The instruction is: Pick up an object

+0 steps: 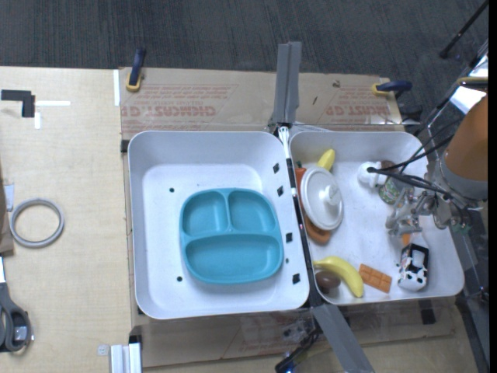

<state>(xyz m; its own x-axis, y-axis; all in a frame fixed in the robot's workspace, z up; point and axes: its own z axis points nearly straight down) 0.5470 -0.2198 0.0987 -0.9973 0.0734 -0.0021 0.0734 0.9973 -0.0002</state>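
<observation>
In R bin, tool [404,222] just above cow toy [414,268].

This is a robotics lab or test workspace rather than a home or kitchen. Two shallow white bins [147,208] sit side by side on a pale wooden desk [70,162], backed by a sheet of printed cardboard [194,99] held down with yellow-handled clamps [137,70]. Dark office-style carpet [233,14] covers the floor beyond. A roll of grey tape [36,222] and scissors [14,325] lie on the desk at the left, and strips of tape mark its surface. Black cables [404,169] trail across the right bin, whose contents are toy food and small props, laid out as test objects.
</observation>
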